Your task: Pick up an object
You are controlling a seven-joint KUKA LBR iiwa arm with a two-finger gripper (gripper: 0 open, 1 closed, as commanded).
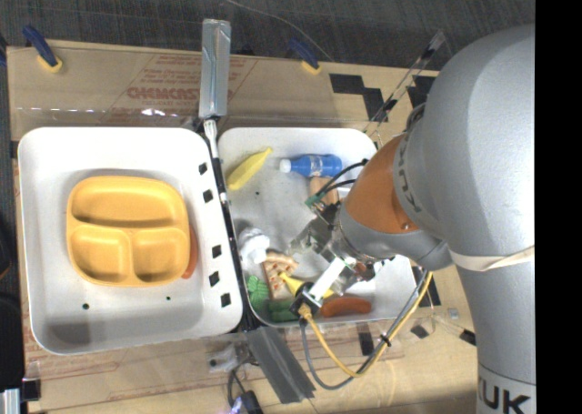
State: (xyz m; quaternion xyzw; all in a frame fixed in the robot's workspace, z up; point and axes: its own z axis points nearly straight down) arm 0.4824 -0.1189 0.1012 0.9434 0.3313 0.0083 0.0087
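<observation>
The right bin (273, 141) holds several small things. A yellow banana (247, 167) lies at its far left, and a blue bottle with a white cap (312, 166) lies beside it. Toward the near left are a white object (253, 244), a tan toy (277, 265) and a green item (262, 292). A red sausage-shaped piece (346, 307) rests by the near wall. My gripper (309, 241) reaches down into the middle of this bin, just right of the white object and the tan toy. The wrist hides the bin's right half.
The left bin (45, 157) carries a yellow divided tray (129, 228) with an orange edge showing under its right side. A black divider rail (218, 221) separates the two bins. Cardboard lines the bench around them.
</observation>
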